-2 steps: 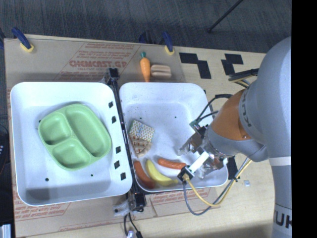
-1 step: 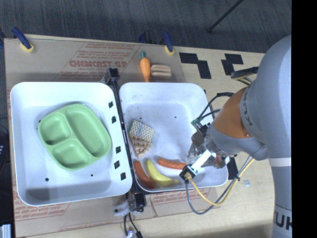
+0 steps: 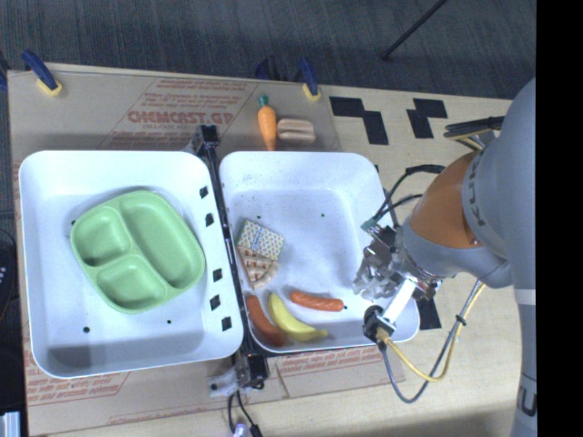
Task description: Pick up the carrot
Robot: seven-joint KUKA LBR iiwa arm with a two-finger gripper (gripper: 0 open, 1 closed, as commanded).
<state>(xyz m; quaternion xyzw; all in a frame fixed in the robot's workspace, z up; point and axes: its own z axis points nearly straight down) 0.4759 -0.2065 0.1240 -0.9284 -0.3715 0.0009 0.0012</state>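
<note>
Item, carrot (image 3: pixel 266 124): you'll find it on the bench beyond the right bin (image 3: pixel 301 164), beside a toy bun (image 3: pixel 295 131), well apart from the gripper (image 3: pixel 375 280), which hangs over that bin's right edge, grip state indeterminable.

One fixed overhead camera, looking down at a slant on my bench.

I watch from above and a little toward the near edge, so the far edge of the bench (image 3: pixel 182 85) sits at the top of my view with dark floor beyond it. The left bin (image 3: pixel 36 244) and the right bin (image 3: pixel 301 167) both fit whole in the frame, side by side, which puts the camera at a middling height rather than close in. The arm (image 3: pixel 492 208) enters from my view's right and looms large there, being nearer the lens than the bins.
</note>
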